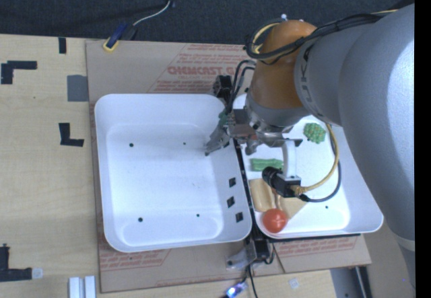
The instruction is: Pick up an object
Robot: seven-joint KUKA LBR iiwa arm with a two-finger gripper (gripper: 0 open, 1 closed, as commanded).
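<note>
Grey arm (377, 88) comes in from the right, covering much of the right bin; orange band (283, 64) sits above the wrist. Brown cardboard sheet (202, 68) lies under both bins on the wooden bench (40, 175).

Left bin (108, 155), white and shallow, has a few small dark dots on its floor. Right bin (363, 219) is mostly hidden by the arm; only its lower and right parts are visible.

Gripper (219, 138) hangs over the left bin's right edge, near the divide between the bins, dark fingers angled down-left. Whether it is released or clenched cannot be told from this angle; no object is visible between the fingers.

Objects all sit in the right bin: tan flat piece (259, 192) near the bin's left wall, red ball (274, 220) just below it and touching or nearly so, long green item (266, 165) above the tan piece, bumpy green item (314, 132) farther right near the arm.

Black connector with yellow cable (283, 183) hangs off the wrist over the tan piece.

White cable (158, 7) runs across the dark floor at the top to a blue-yellow plug (116, 36).
</note>
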